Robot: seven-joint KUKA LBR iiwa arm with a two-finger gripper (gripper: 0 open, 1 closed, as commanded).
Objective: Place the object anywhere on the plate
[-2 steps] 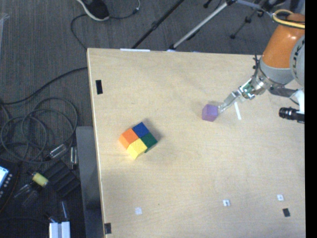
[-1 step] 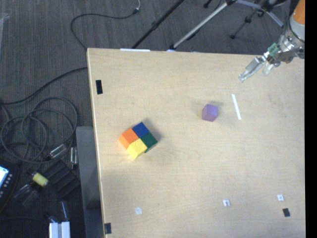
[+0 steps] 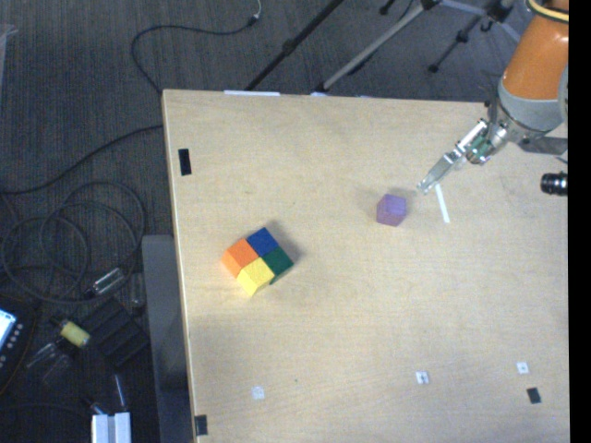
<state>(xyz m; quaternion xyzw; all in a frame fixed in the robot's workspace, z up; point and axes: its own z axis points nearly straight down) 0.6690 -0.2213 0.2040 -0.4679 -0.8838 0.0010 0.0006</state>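
while the gripper (image 3: 432,185) hangs near the desk's (image 3: 369,358) right edge, fingers apart, a purple cube (image 3: 391,209) sits just beside it.

Purple cube (image 3: 391,209); block cluster (image 3: 258,260) orange, blue, yellow, green; tan tabletop (image 3: 369,340)

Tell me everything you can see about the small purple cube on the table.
The purple cube is a small block of plain light purple, matte, with slightly soft edges and no markings I can make out. It sits flat on the tan tabletop, right of centre, turned a little askew to the table's edges. Nothing touches it: the gripper hovers just to its upper right, apart from it, and the multicoloured block lies well off to its lower left.
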